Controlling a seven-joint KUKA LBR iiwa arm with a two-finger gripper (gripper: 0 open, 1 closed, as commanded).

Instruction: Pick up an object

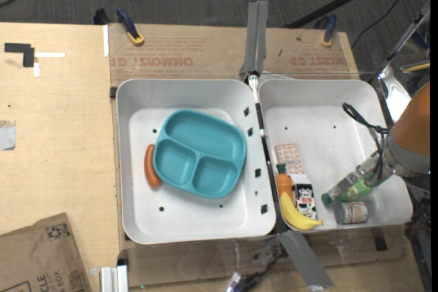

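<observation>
The right bin (321, 89) has bare floor across its upper half. The gripper (335, 193) sits low near the front wall, whether parted or closed I cannot tell, beside a small tin (352, 213), a banana (295, 213) and a carrot (283, 182).

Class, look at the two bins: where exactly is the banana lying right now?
The banana lies in the right bin, at its front-left corner by the divider, just below the small carrot and touching the black-and-white carton.
</observation>
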